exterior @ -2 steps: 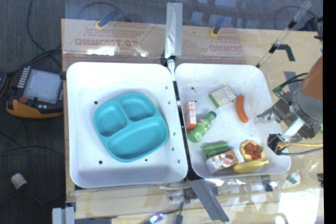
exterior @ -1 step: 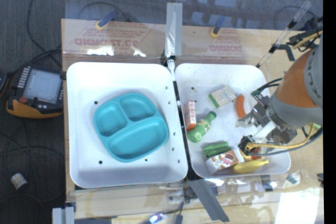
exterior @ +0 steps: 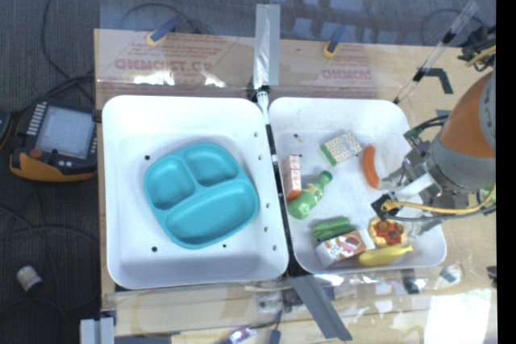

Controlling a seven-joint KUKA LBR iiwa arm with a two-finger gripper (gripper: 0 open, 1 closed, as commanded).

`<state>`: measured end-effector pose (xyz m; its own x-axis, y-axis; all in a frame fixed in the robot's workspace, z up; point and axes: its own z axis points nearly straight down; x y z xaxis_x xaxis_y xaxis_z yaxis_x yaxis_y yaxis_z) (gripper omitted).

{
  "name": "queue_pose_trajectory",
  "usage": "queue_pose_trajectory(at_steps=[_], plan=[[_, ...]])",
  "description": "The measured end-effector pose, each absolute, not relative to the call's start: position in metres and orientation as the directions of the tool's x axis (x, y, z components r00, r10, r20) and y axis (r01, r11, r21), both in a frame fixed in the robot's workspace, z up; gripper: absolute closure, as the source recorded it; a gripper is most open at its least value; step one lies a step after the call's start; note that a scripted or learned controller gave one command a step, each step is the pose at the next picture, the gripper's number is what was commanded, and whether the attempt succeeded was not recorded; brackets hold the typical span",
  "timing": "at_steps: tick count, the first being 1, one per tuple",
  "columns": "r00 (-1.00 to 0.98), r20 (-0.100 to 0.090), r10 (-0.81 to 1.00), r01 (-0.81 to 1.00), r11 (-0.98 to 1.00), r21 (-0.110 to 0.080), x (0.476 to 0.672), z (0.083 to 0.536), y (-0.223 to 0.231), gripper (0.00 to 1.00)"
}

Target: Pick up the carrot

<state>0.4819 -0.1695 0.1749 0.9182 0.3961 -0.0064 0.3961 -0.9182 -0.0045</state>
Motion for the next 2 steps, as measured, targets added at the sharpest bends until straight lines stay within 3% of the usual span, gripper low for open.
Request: queue_pose_trajectory(at_steps=[1,2], plan=[[0.964,-0.007,0.264,0.264,-0.964,-0.002,0.482,0.184,-0.212,0.0],[0.962,-0.008,0.274,0.274,-0.962,-0.003,0.491,0.172,-0.153,0.0]])
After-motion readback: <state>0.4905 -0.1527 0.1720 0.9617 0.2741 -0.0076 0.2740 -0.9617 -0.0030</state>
